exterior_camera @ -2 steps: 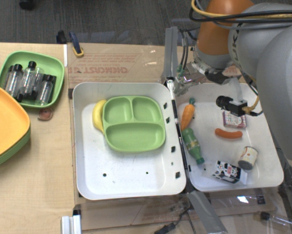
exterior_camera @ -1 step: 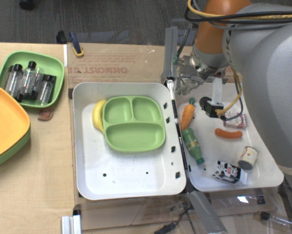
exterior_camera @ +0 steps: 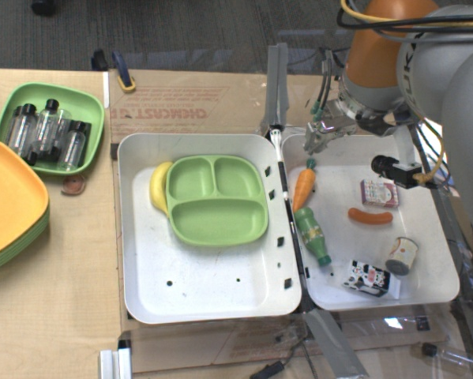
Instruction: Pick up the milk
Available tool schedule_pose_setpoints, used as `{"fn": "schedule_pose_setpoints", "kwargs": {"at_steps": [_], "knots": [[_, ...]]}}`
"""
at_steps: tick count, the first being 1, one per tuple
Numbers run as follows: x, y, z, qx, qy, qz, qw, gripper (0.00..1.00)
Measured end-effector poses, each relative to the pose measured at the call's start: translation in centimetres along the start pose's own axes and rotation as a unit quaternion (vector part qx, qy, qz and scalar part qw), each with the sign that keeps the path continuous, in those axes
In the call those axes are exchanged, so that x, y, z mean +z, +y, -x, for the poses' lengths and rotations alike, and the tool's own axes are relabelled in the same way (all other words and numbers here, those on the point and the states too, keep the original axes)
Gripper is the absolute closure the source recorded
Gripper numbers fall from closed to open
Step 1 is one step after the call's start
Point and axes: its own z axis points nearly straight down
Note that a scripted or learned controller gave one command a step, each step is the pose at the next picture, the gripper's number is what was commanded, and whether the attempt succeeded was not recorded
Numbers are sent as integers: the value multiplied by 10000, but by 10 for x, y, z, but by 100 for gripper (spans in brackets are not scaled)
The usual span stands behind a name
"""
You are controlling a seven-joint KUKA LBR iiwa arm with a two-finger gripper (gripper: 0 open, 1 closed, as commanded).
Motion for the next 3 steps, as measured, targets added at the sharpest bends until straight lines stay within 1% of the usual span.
{"fn": "schedule_pose_setpoints", "kwargs": {"at_steps": [1,2,3], "knots": [[1,12,-48,-368,3,-3,9993,100],[0,13,-51,1339,-4,9,9910,100],[0,-6,25,-41,-4,9,10000,100]]}}
